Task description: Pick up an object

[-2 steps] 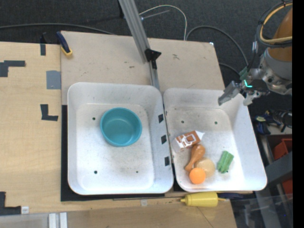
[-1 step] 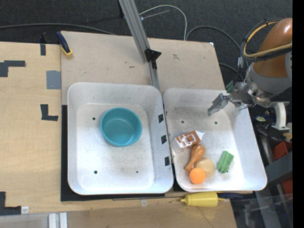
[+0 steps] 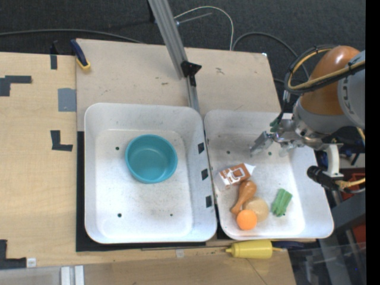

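Note:
The right bin (image 3: 309,227) holds an orange-and-white snack packet (image 3: 234,174), a brown toy drumstick (image 3: 243,196), an orange ball (image 3: 246,219), a pale round piece (image 3: 259,208) and a green block (image 3: 281,202), all clustered near its front. My gripper (image 3: 273,143) hovers over the back of this bin, up and to the right of the packet. It is open, with nothing between its fingers. A teal bowl (image 3: 151,158) sits alone in the left bin (image 3: 98,218).
A yellow bottle (image 3: 252,249) lies on the bench just in front of the right bin. A slanted metal pole (image 3: 172,31) ends at a clamp between the bins' back edges. Cables loop behind the right bin. A blue-and-yellow clamp (image 3: 80,54) sits at the back left.

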